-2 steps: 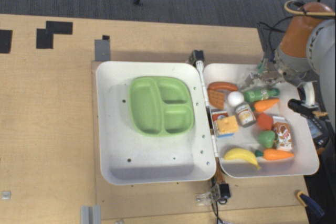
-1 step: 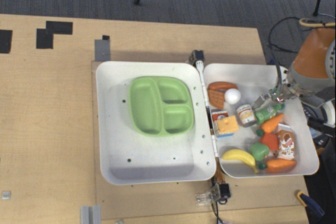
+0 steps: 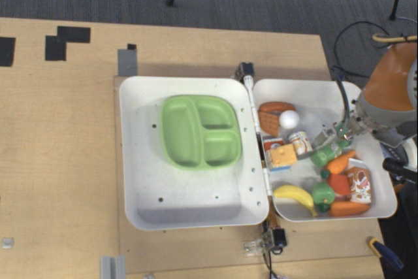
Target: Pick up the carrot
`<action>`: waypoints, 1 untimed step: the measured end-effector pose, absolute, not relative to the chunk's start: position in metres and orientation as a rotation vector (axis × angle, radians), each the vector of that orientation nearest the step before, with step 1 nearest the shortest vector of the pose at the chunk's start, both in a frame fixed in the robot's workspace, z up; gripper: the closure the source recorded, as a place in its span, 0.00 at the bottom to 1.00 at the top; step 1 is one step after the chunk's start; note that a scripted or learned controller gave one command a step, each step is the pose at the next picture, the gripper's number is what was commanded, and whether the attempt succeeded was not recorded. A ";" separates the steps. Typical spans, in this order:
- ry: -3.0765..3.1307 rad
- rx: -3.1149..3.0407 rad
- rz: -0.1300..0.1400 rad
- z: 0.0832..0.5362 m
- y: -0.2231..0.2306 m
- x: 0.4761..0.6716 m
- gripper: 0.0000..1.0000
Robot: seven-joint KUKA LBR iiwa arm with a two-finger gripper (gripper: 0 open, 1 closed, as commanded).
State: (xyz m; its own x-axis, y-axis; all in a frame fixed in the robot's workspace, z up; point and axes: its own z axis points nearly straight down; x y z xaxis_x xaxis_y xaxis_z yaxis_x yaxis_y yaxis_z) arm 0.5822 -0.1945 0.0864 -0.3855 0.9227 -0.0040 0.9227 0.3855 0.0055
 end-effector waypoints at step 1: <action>2.705 1.585 0.003 0.129 -0.206 0.567 0.00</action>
State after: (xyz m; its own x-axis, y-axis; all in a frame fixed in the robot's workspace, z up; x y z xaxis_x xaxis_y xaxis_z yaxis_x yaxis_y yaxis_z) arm 0.5671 -0.2058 0.1289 -0.4887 0.8724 -0.0042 0.8724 0.4887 0.0043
